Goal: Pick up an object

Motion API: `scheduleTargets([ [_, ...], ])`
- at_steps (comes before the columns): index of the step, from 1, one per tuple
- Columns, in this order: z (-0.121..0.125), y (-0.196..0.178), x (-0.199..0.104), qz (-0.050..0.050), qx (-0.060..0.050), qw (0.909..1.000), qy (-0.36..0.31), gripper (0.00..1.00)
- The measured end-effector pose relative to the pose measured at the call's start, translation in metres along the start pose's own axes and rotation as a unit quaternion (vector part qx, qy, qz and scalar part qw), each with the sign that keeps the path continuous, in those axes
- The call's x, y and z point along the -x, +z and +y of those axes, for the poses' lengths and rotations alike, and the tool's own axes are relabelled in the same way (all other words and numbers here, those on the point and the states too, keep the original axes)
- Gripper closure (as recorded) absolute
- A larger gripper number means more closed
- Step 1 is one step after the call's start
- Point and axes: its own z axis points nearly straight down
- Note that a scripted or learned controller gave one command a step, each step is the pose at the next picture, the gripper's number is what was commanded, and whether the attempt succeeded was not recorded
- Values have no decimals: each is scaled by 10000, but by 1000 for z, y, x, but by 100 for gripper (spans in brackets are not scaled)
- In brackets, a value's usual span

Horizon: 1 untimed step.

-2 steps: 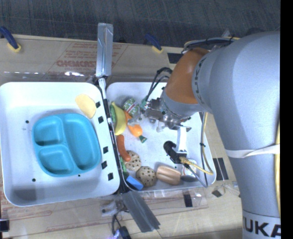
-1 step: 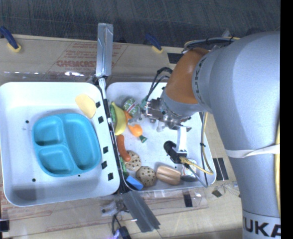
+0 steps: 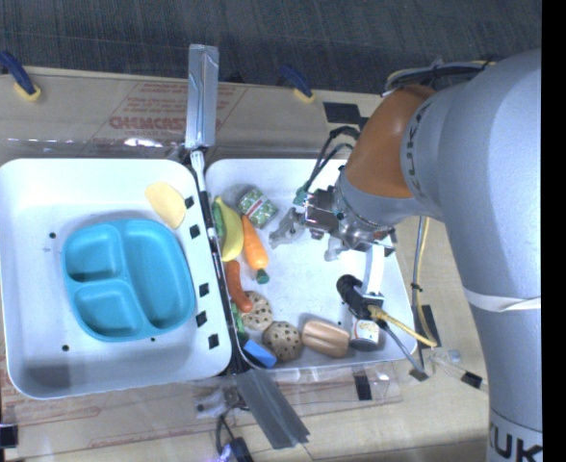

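Observation:
My gripper (image 3: 308,238) hangs over the middle of the right bin (image 3: 293,176), its two silver fingers spread open above bare white floor with nothing between them. To its left lie a green can (image 3: 255,204), an orange carrot (image 3: 254,243) and a yellow banana (image 3: 230,236). Further along the bin's left wall, toward the front, are a reddish sausage-shaped thing (image 3: 233,285) and a brown speckled ball (image 3: 257,312). In the front of the bin I see another brown dotted ball (image 3: 282,339), a tan loaf-shaped thing (image 3: 325,337) and a blue piece (image 3: 259,354).
The left bin (image 3: 23,354) holds a blue divided plate (image 3: 127,279) and a pale yellow piece (image 3: 167,203) near the divider. A grey metal bar (image 3: 202,94) stands between the bins at the back. The arm's bulk covers the right bin's right side.

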Motion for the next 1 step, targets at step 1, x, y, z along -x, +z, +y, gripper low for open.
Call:
scheduleTargets([
  [1, 9, 60, -27, 7, -33, 10000, 77, 0],
])
